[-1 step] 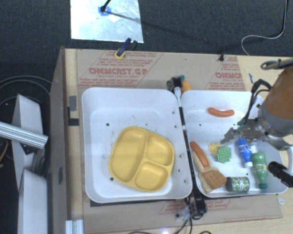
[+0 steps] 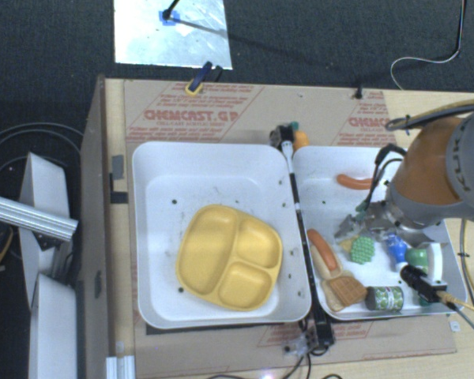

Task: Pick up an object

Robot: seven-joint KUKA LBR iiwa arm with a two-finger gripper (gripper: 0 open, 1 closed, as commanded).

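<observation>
arm low over the right bin, no object in hand yet

the grey arm with its orange band reaches in from the right and has its two-finger gripper (image 2: 355, 226) down inside the right shallow white bin (image 2: 324, 172). the metal fingers look slightly parted, and nothing shows between them; how far they are open is hard to judge at this size. just below and right of the tips lies a green knobbly ball (image 2: 363, 249), the nearest candidate for a pick. around it sit a blue small piece (image 2: 396, 249), a long orange sausage-shaped toy (image 2: 323, 249), a brown waffle-like square (image 2: 347, 290), a dark green can lying on its side (image 2: 385, 298) and a second orange sausage shape (image 2: 354, 181) further back. the left shallow white bin (image 2: 154, 212) bears a yellow divided plastic plate (image 2: 229, 256).

this looks like the approach step, before any grasp. the next move calls for centring the fingers over one item, likely the green ball, then closing and lifting; the crowding nearby could spoil the grip.
</observation>
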